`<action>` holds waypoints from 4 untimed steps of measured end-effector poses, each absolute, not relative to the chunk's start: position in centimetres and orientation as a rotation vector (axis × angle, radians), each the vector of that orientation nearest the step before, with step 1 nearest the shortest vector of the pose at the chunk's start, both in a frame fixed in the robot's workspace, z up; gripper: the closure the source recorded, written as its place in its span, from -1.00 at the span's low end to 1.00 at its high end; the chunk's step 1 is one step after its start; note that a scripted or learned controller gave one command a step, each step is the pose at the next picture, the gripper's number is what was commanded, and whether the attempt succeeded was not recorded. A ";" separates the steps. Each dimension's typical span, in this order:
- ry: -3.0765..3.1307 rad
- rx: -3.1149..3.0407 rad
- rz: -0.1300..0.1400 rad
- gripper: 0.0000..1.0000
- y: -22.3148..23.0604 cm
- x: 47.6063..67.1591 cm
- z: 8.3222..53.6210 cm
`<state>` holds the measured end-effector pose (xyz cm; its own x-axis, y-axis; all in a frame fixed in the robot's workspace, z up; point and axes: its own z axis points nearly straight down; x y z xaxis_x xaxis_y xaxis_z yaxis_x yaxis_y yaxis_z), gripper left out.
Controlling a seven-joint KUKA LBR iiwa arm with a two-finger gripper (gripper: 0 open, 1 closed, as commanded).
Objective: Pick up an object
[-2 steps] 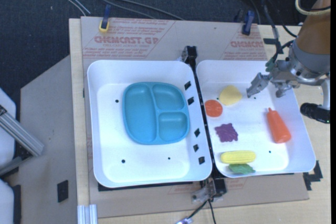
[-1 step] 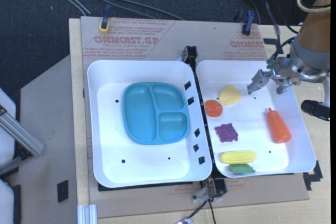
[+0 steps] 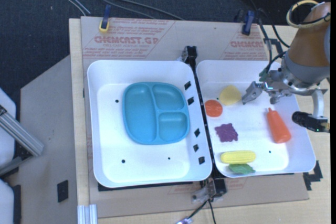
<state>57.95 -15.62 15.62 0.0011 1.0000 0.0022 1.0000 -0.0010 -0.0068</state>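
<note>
A pale yellow, rounded toy piece, lemon-like (image 3: pixel 230 95), lies in the right-hand white bin (image 3: pixel 299 162), near its back left, and it is the object closest to the tool (image 3: pixel 251 93). The tool hangs just to the right of the lemon-like piece with nothing between its fingers; they look slightly parted, though the view is too small to be sure. Just in front and to the left of the lemon-like piece sits a flat orange round (image 3: pixel 213 108), smooth and glossy. Further forward lies a purple cluster (image 3: pixel 227 132) with a bumpy, ragged outline. To the right of the lemon-like piece, beyond the tool, an orange carrot-shaped piece (image 3: pixel 277 125) lies lengthwise, smooth and tapered. At the bin's front edge rest a ridged yellow corn cob (image 3: pixel 238 156) and a green leafy piece (image 3: pixel 241 168), touching. Well to the left, the other white bin (image 3: pixel 102 113) holds a matte blue plate with three compartments (image 3: pixel 155 112). To grasp well, I judge the tool should centre over the lemon-like piece, keep clear of the orange round, and close across its narrower width, since its curved plastic may slip.
</note>
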 end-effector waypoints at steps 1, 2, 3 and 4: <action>-2.218 -2.219 0.003 -1.00 -16.5 58.4 10.2; -2.219 -2.218 0.002 -1.00 -16.4 58.4 8.4; -2.221 -2.221 -0.002 1.00 -16.4 58.5 9.6; -2.227 -2.223 -0.005 1.00 -15.6 59.4 15.0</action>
